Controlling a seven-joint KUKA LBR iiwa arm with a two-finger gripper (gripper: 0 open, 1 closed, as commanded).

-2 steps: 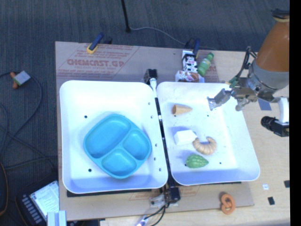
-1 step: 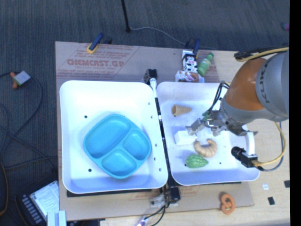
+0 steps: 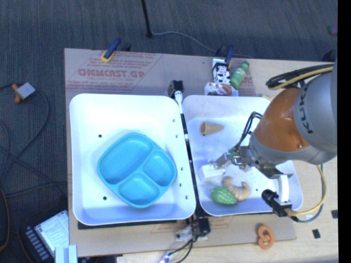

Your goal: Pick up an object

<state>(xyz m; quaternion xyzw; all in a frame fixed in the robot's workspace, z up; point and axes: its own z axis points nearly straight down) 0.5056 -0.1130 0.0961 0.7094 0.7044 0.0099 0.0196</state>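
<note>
Arm enters from the right of the frame, orange band over the right bin (image 3: pixel 285 199). Gripper (image 3: pixel 233 159) sits low over the centre of that bin; whether it is released or clenched cannot be told from this angle, and nothing is seen in its grasp. Objects in the right bin: cone-shaped piece (image 3: pixel 210 127) at upper left, green item (image 3: pixel 224 196) touching a tan curled item (image 3: pixel 239 189) near the bottom edge. Left bin (image 3: pixel 88 114) holds a blue divided tray (image 3: pixel 137 169) (three compartments).
</note>
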